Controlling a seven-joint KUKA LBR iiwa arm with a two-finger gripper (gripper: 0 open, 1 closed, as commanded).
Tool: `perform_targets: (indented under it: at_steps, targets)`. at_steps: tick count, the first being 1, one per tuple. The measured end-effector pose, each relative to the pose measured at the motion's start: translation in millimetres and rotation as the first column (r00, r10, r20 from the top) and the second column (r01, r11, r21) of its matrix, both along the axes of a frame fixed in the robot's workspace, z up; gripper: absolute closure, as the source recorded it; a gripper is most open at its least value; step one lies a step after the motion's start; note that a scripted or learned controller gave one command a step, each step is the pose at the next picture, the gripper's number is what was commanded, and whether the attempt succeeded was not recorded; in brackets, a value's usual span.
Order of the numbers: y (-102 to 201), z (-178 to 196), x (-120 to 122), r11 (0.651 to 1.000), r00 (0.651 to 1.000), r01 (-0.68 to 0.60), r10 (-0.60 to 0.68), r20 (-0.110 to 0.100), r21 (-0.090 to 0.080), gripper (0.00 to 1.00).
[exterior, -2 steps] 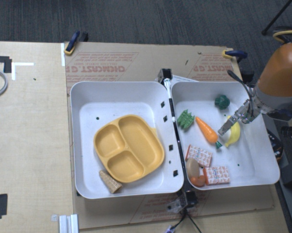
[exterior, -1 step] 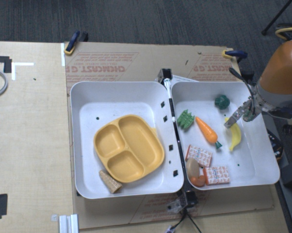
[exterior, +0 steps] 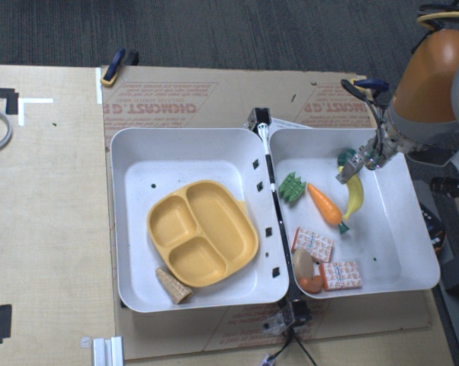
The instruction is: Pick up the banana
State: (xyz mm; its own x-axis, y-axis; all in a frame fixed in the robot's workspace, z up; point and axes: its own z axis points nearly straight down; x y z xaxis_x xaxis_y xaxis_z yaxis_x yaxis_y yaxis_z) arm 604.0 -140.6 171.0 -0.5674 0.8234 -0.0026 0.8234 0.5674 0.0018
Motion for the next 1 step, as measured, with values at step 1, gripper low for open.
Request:
perform_targets:
  at_steps: [1]
  targets:
    - [55.6,34.2,-69.1,0.999,0.999,0.038,-0.038,-0.002,0.001,1.00]
